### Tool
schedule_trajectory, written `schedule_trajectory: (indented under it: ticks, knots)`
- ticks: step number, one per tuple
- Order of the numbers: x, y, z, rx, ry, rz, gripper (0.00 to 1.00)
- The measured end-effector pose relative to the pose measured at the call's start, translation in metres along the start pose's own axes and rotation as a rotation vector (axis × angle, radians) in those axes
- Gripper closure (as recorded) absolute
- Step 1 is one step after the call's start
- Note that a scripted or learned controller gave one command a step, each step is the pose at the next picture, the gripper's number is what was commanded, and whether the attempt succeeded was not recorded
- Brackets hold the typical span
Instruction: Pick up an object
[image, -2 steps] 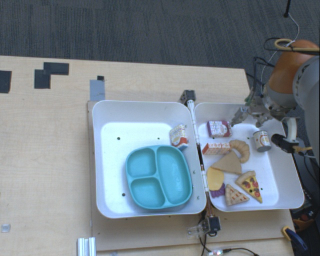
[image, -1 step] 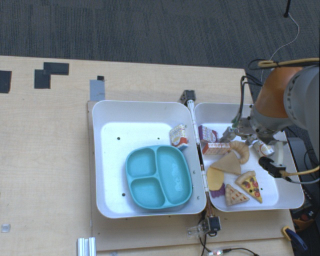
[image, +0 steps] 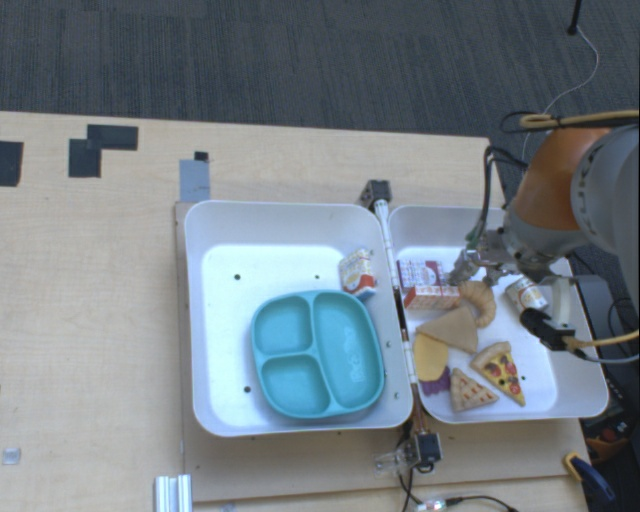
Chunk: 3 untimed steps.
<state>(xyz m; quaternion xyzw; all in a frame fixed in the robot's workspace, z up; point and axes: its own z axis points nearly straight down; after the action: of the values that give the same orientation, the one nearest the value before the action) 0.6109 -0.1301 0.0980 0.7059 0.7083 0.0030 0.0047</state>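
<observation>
While my gripper (image: 470, 262) hangs low in the right bin (image: 580, 400), jaw state I cannot tell, the croissant (image: 480, 300) lies just beside and below it, long axis roughly vertical in view, milk carton (image: 428, 283) to its left.

A teal divided plate (image: 318, 353) lies in a white bin (image: 215, 300); the pizza slice (image: 500, 371) is orange, red-dotted.

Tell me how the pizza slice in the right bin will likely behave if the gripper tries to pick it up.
The pizza slice looks like a moulded toy, so it is probably stiff and light. It lies flat and low on the right bin, which may leave little edge to pinch. It sits right next to the sandwich wedge, so a push could shove both.
</observation>
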Motion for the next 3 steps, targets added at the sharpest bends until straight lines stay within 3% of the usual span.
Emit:
schedule_trajectory:
  ticks: [1, 2, 3]
  knots:
    - [0.071, -0.015, -0.088, 0.006, 0.004, -0.002, 1.0]
    - [0.071, -0.016, -0.088, 0.008, 0.003, -0.001, 0.0]
    - [0.039, -0.012, 0.0, 0.0, 0.001, 0.0, 0.0]
